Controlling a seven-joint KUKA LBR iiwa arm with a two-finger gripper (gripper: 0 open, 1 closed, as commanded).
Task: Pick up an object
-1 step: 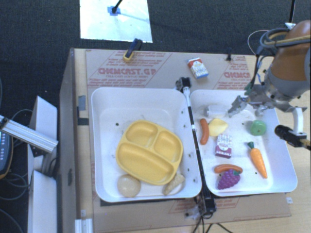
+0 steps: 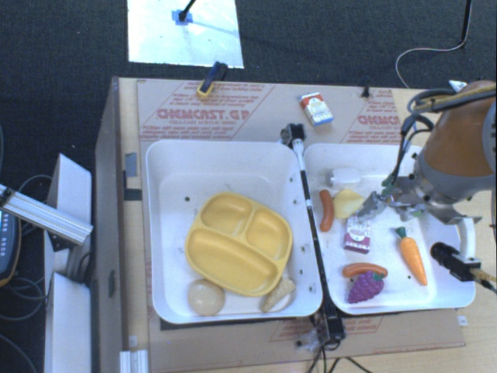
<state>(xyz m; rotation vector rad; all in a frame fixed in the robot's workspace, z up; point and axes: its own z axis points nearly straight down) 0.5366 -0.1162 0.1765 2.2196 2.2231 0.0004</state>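
While the arm reaches in from the right, its hand [image 2: 378, 205] is seen low over the right bin [image 2: 446, 305], near the bin's middle. Whether the hand is released or clenched cannot be told from this slant, and nothing is seen grasped between its parts.

Several candidate objects lie in that bin. A yellow lemon-like piece [image 2: 349, 203] sits just left of the hand, with a red sausage [image 2: 326, 210] beside it against the left wall. A small red and white carton [image 2: 357, 235] lies just below the hand. An orange carrot [image 2: 412, 259] rests to the right, and nearer the front edge a second sausage [image 2: 365, 270] touches a purple bunch of grapes [image 2: 366, 287]. A pale object [image 2: 344, 179] lies at the far side.

For a clean pick, one object should be chosen that stands apart from its neighbours; the carton or the lemon-like piece is judged closest. The hand is best centred over the chosen thing and lowered straight, so that neighbouring items are not nudged. The touching sausage and grapes are judged a poorer choice.

The left bin [image 2: 171, 177] carries a yellow divided tray [image 2: 239, 243], with two pale lumps [image 2: 206, 297] by its near edge. Both bins rest on a counter [image 2: 233, 115] covered by printed brown sheeting, where a small red and white box [image 2: 316, 109] and a yellow and black tool [image 2: 210, 80] lie at the far side. Dark carpet surrounds the counter, with a pale square sheet [image 2: 185, 22] on the floor beyond.
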